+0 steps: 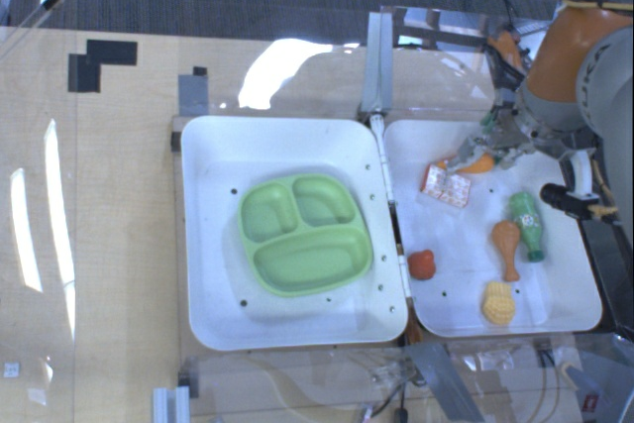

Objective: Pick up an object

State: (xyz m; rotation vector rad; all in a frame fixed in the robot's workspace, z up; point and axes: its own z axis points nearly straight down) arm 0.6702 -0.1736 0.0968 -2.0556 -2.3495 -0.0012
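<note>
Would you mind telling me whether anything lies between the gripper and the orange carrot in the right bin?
Nothing visible does. The gripper sits right at the carrot near the back of the right bin; the patterned packet lies just beside it, toward the divider.

We list one robot arm [604, 74]: rounded grey casing, a broad orange band just above the metal two-finger gripper [495, 146], black cables beside the band, and a black fitting on the grey link behind it.
</note>
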